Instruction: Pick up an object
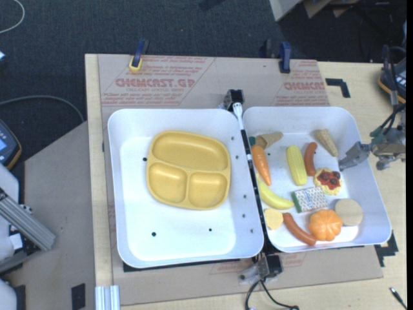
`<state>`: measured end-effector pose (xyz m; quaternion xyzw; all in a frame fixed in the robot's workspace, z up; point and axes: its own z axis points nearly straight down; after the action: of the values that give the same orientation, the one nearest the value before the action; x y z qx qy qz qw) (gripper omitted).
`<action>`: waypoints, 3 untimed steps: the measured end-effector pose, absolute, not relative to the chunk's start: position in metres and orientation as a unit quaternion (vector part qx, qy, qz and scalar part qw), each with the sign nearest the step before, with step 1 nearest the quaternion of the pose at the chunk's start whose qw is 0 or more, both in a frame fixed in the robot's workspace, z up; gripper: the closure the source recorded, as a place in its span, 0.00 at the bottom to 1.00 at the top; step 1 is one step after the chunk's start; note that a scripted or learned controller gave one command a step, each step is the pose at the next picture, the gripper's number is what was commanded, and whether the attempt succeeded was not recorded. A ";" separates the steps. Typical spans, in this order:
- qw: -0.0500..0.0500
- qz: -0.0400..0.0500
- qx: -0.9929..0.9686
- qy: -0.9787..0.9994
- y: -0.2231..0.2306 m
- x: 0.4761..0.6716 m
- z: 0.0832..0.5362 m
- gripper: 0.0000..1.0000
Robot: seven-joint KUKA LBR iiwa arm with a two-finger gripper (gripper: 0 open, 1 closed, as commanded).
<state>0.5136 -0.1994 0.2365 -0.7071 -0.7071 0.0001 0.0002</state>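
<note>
Where board point(161, 76) reads "CHEMCAST GP" | gripper point(353, 155) at right bin point(361, 124) rim | grip state unclear

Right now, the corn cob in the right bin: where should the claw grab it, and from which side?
Probably at mid-length, from straight above, closing across its narrow width. The corn cob lies flat, its long axis running roughly up-down in the camera view. The carrot is well clear on its left; the sausage lies closer on its right, so that finger has less room.
</note>
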 end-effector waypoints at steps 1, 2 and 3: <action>0.003 0.001 -0.707 -0.707 -0.197 0.518 0.193 0.00; 0.004 0.002 -0.707 -0.707 -0.198 0.519 0.129 0.00; 0.001 -0.003 -0.707 -0.707 -0.197 0.522 0.087 0.00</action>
<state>0.5218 -0.1969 0.0871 -0.7070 -0.7072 -0.0027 0.0007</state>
